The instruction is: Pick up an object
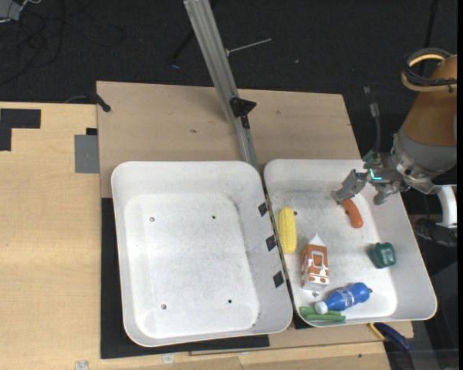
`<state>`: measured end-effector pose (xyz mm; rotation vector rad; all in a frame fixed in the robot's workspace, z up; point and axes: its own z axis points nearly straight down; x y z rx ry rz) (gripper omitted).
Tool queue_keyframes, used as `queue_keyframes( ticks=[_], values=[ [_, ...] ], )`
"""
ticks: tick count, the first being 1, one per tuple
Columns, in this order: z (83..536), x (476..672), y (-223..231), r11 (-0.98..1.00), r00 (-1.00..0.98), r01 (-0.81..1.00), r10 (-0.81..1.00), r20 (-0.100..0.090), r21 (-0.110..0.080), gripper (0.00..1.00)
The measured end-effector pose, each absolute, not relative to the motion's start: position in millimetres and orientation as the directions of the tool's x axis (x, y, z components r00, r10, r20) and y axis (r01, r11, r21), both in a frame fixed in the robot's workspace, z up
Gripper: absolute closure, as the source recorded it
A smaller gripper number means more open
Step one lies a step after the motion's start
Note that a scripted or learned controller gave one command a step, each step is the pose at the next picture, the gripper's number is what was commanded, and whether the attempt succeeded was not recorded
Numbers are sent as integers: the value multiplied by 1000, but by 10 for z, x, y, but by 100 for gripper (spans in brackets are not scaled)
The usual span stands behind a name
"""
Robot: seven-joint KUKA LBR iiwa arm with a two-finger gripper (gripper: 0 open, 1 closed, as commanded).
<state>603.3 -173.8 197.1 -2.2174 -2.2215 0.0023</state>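
My gripper (367,193) hovers over the back of the right bin (417,303), fingers spread open with nothing between them. Just below its left finger lies a small orange carrot-like piece (356,213). Other objects in this bin: a yellow corn cob (288,230) by the left wall, an orange-and-white carton (315,262) in the middle, a dark green block (383,255) at the right, and a blue bottle (346,297) with a green strip (322,313) at the front edge.
The left bin (139,199) sits beside the right one, divided from it by a shared rim with black clips (267,241). A metal rail (220,75) slants up from the back of the bins. The arm's orange band (432,118) stands at the right.
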Motion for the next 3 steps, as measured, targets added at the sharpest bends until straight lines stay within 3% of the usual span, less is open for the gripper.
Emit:
queue_keyframes(
  ticks=[2,3],
  values=[
    [967,5938,-1705,0,0,1000,1000,2,-8,0],
    [1099,5948,-1719,-5,5,1000,1000,1,-4,100]
  ],
)
